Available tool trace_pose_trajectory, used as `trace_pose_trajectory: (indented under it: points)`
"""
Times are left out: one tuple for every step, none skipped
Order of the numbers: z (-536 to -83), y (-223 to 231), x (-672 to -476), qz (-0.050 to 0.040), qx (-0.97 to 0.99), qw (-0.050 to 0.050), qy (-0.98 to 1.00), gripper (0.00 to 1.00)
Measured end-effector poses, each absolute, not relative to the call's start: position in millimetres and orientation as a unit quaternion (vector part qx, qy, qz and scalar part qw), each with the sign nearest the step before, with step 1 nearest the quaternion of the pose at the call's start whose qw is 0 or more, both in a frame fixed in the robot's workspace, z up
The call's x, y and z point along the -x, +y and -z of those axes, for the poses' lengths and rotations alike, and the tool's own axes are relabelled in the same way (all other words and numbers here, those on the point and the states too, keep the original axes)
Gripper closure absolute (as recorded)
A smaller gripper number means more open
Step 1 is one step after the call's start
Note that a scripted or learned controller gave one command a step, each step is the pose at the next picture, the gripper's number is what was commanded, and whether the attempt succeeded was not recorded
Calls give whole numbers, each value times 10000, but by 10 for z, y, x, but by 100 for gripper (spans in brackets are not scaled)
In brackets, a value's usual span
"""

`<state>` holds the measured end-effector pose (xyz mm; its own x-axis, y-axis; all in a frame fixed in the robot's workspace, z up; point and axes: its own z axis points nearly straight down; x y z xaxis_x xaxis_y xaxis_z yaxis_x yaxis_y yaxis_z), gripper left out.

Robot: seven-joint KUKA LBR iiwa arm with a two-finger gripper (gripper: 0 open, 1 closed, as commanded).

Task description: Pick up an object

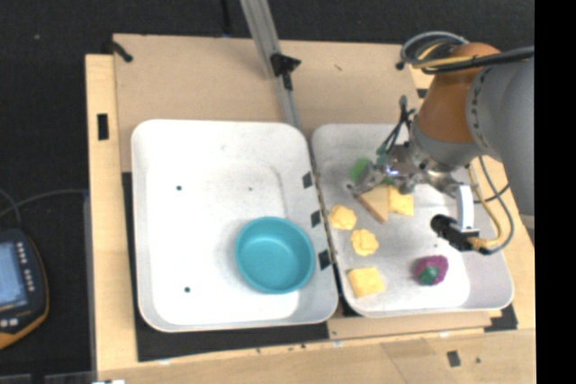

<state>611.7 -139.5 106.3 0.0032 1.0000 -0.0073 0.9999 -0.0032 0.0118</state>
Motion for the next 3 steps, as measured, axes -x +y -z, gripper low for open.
trace_pose_trajectory:
  points:
    - [-1179,-1402,-6130,-36,-7094,84,7047,100]
    - [-1826,-1393,-6142,-24,-7061,33,7081,100]
    - [-2403,-1386,-6076,-5,-7062,15,7080,100]
